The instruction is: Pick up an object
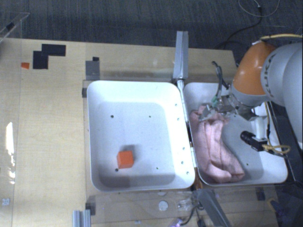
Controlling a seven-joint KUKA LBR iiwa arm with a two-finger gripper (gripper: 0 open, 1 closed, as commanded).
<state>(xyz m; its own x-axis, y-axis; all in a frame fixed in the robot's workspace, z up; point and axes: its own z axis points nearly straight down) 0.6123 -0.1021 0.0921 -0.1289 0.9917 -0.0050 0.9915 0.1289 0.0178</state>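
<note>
A pink cloth (214,148) lies crumpled along the left side of the right bin (270,171), its upper end bunched up. My gripper (215,109) is low over that upper end and touches the cloth or nearly does; its tip is lost among the folds. The arm, with its orange band (248,74), comes in from the right. A small orange cube (125,159) sits on the floor of the left bin (137,98), near the front left, far from the gripper.
A metal post (181,56) stands at the back between the two bins. Black flat shapes (47,55) and a small orange tile (24,65) lie on the bench at the far left. A cable (258,6) runs on the floor behind.
</note>
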